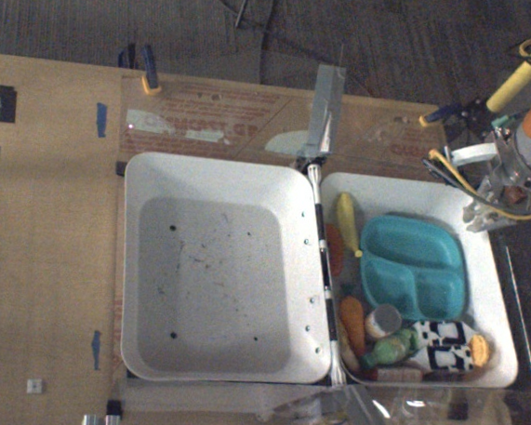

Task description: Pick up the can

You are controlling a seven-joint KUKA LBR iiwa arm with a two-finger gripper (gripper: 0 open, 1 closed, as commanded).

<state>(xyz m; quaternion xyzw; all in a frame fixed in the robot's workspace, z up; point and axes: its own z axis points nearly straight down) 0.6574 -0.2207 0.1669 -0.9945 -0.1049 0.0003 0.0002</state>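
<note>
The can (385, 318) is a small grey cylinder with a pale round top. It stands in the right bin (502, 304), near the front, against the front edge of a teal divided tray (414, 265). An orange carrot (352, 322) lies just left of it and a green bottle (391, 347) just in front. My gripper (486, 211) hangs at the bin's back right corner, over the rim, well behind and to the right of the can. Cables and the wrist hide its tip.
A yellow banana (346, 221) and a red-orange piece (336, 248) lie along the right bin's left wall. A black-and-white patterned item (446, 344) and a small orange item (479, 349) crowd the front right corner. The left bin (213, 267) adjoins across a metal divider (323, 119).
</note>
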